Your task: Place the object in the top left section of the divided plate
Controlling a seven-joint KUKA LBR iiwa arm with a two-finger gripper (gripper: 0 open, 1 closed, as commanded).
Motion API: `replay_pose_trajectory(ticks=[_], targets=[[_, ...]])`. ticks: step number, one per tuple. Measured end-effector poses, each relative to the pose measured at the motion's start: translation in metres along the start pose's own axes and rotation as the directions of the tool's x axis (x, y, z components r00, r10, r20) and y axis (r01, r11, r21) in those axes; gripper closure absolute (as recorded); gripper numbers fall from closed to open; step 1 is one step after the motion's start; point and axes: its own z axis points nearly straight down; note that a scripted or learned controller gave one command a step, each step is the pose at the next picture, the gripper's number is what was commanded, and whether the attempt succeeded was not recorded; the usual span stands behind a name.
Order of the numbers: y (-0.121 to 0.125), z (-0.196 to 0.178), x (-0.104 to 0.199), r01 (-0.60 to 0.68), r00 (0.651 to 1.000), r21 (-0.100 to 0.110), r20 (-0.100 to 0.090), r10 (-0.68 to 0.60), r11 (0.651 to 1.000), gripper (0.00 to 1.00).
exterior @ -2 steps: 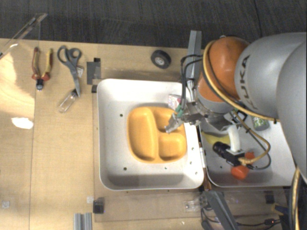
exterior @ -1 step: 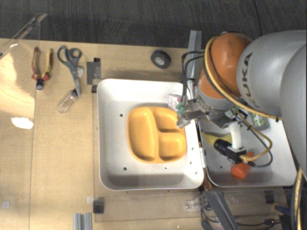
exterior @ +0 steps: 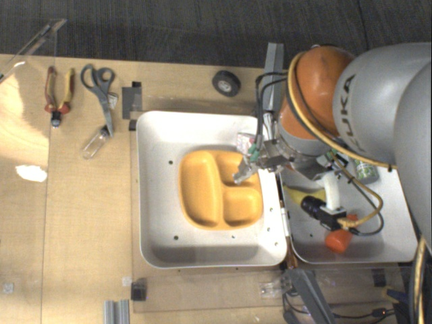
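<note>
One end effector (exterior: pixel 243 175) above yellow divided plate (exterior: pixel 202 194).

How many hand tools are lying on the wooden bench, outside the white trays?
2: red-handled pliers at the far left, and scissors just right of them. The big arm could hide others.

A light wooden bench (exterior: pixel 67 235) meets dark grey carpet (exterior: pixel 169 19) along its far edge.
</note>
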Motion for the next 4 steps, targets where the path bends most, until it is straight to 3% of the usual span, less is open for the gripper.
replay_pose_trajectory(ticks=[1, 2, 3, 4], targets=[[0.002, -0.011, 0.0, 0.004, 1.0, -0.005, 0.0, -0.004, 1.0, 1.0], [0.002, -0.011, 0.0, 0.003, 1.0, -0.005, 0.0, -0.003, 1.0, 0.0], [0.004, -0.022, 0.001, 0.007, 1.0, -0.01, 0.0, -0.007, 1.0, 1.0], [0.004, -0.022, 0.001, 0.007, 1.0, -0.01, 0.0, -0.007, 1.0, 0.0]])
